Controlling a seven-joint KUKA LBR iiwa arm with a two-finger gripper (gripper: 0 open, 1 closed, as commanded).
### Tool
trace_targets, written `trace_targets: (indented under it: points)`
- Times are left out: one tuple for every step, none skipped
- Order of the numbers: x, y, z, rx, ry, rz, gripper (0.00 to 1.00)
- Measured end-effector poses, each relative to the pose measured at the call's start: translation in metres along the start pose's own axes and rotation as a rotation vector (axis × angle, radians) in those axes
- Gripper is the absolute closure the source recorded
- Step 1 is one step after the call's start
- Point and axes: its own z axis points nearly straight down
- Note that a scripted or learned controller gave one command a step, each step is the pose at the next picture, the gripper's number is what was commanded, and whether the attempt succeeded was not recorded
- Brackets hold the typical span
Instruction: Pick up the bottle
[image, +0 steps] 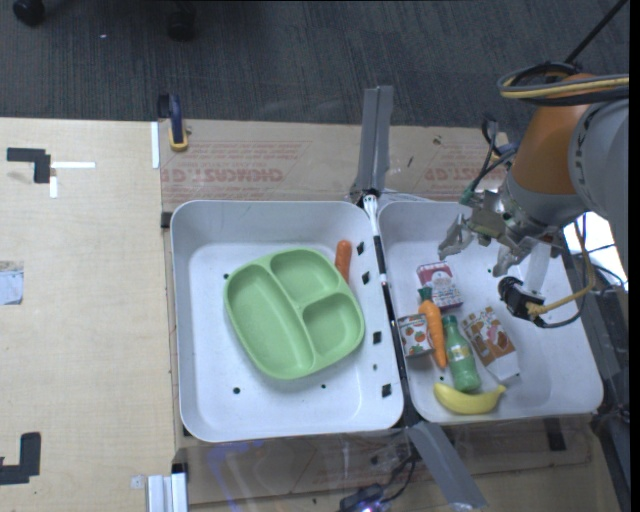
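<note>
A grey KUKA arm with an orange band above its wrist reaches in from the right over 2 shallow white plastic bins set side by side on a light wooden tabletop. Its 2-finger pincer hangs above the upper part of the right bin, its fingers spread apart and gripping nothing.

The green plastic bottle lies on its side on the floor of the right bin, toward the near edge, well below the pincer and apart from it (its narrow neck points up the bin, toward the arm). An orange toy carrot lies just beside the bottle on its left, and a yellow toy banana curls just under the bottle's base. A small red-and-white carton sits above the carrot, a small brown printed box sits to the carrot's left, and a flat printed packet lies to the bottle's right.

In the left bin, a pale green plastic plate with 3 compartments rests near the middle, and a second small orange carrot-like piece lies at its upper right edge, close to the divider between the bins.
</note>
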Motion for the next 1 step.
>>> trace_targets:
  points:
    - [-0.0289, -0.0375, -0.0344, 0.0, 0.0, 0.066, 0.0]
